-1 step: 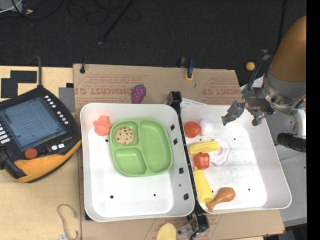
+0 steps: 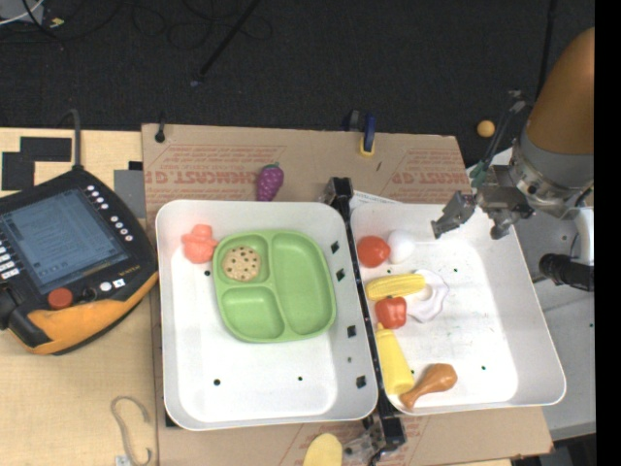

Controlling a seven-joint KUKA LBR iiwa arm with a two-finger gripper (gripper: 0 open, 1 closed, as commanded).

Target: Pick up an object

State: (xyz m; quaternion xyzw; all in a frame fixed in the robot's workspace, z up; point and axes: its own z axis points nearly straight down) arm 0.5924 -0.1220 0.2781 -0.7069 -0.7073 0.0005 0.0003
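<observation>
Six toy foods crowded the right bin's (image 2: pixel 543 357) left wall; the gripper (image 2: pixel 477 216) hung spread and empty, well apart. Tight packing risked fingers jamming against the corn (image 2: pixel 395 285).

— What sits on the pale wooden counter (image 2: pixel 68 396)?
— A brown cardboard sheet (image 2: pixel 291 163), carrying two shallow white bins: the left bin (image 2: pixel 252 396) and the right bin (image 2: pixel 505 357), touching.
— Anything near the left edge?
— A grey-and-orange control tablet (image 2: pixel 68 260).
— And the front edge?
— A yellow rounded toy (image 2: pixel 323 449).
</observation>
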